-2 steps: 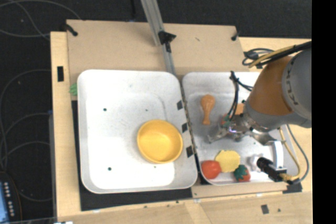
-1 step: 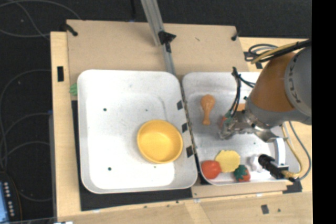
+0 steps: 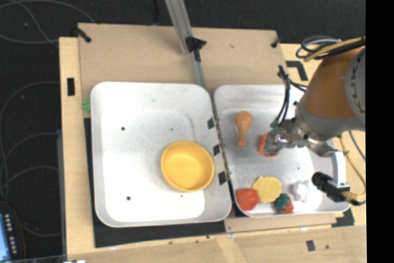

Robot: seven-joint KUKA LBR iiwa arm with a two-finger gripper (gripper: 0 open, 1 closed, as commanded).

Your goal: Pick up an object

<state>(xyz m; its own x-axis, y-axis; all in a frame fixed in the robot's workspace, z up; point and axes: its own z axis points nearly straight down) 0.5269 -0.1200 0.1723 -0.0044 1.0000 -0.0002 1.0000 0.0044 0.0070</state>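
A small red-orange rounded object (image 3: 267,146) near the right white bin's (image 3: 246,98) right edge is being addressed by the gripper (image 3: 275,140); jaw state cannot be told, so centring is being advised.

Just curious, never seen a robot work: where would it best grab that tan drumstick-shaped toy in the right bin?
Probably the narrow shaft of the tan drumstick-shaped toy, from above, fingers either side. It lies flat, with bare bin floor around it, and the shaft is slimmer than the rounded head.
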